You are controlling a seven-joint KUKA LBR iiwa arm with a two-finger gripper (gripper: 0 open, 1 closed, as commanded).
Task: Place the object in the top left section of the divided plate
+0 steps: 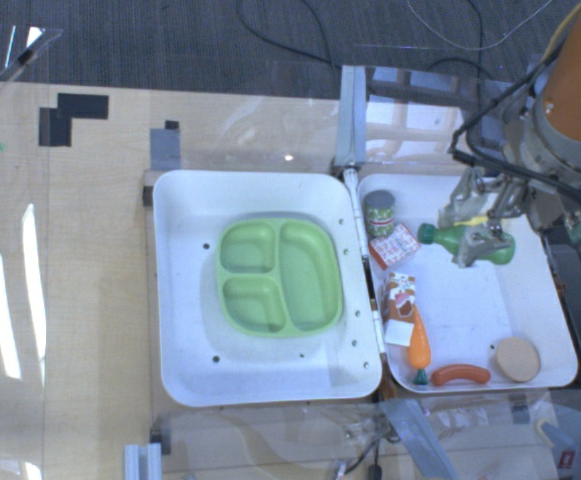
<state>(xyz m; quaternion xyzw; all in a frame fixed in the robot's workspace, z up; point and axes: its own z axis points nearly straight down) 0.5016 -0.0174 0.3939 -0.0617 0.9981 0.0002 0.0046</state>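
Jaws of the gripper stand low over the right bin, directly above a green bottle that lies on its side near the bin's far end. One metal finger sits over the bottle's middle, but I cannot tell if the jaws are wide, narrow, or closed on it; the picture is too blurred at that place. The bottle's neck points toward the left.

No writing can be read anywhere. A small can with a grey lid stands at the far left corner of the same bin, and its label is too small to read. Just beside it lies a flat red and white packet with a checked pattern. Nearer to the camera lies a box with a reddish picture, then an orange carrot, a red sausage and a round tan piece.

In the left bin rests the green divided plate, well apart from the jaws. Both bins stand on the wooden tabletop.
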